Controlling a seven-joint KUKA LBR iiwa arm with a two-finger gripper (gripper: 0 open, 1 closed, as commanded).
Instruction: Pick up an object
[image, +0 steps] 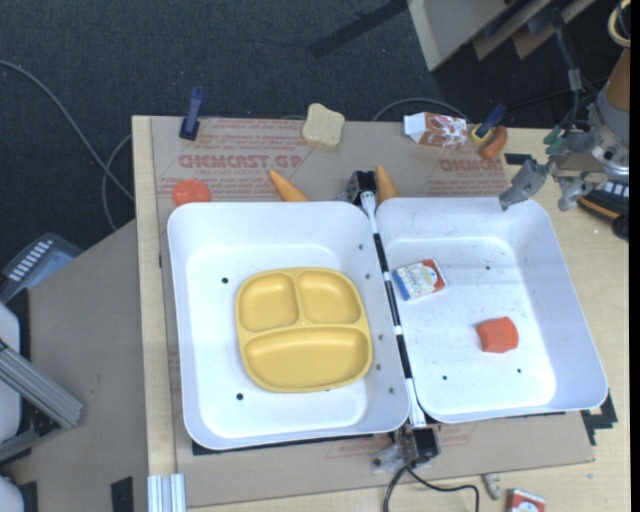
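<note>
In the right bin (455, 385) lie two things: an orange-red block (497, 335) towards the right, and a small white carton with blue and red print (418, 279) close to the left wall. My gripper (545, 191) hangs over the bin's far right corner, above the rim. Its two grey fingers (517, 188) are spread apart, open, with nothing between them. It stands well back and to the right of the block.
The left bin (200, 300) holds a yellow divided plate (303, 328). Behind the bins on the board lie a bread slice (323, 123), a carrot (287, 186), a red disc (190, 192), a blue clamp (191, 112) and a small wrapper (437, 128).
</note>
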